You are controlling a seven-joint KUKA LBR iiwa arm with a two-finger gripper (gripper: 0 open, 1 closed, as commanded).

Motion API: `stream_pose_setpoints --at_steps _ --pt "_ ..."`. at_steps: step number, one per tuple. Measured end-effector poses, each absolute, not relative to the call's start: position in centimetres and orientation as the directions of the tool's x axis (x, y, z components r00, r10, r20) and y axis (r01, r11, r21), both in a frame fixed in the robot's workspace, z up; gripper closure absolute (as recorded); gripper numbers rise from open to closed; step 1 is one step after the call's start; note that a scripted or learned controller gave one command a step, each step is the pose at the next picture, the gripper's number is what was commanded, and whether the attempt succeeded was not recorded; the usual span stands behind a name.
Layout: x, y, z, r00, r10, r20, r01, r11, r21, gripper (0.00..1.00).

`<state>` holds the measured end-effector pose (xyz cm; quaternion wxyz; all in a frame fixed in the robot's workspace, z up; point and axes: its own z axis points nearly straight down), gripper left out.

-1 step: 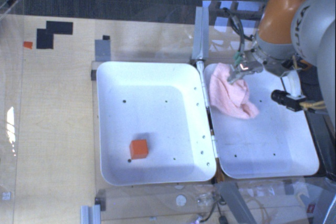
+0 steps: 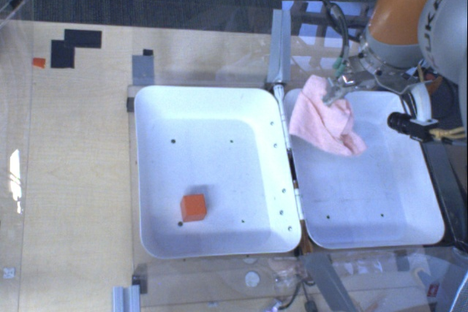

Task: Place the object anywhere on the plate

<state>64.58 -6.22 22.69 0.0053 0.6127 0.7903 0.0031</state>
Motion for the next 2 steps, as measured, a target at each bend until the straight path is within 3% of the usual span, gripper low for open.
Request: stream_pose_setpoints --at_steps 1,2 --pt "62.2 -1.6 23.4 -0.609 0.793 -0.006 0.793 0.609 0.008 1.00" --pt "59.5 2.1 24.3 -0.871 0.490 -0.010 0.490 0.871 0.007 1.00"
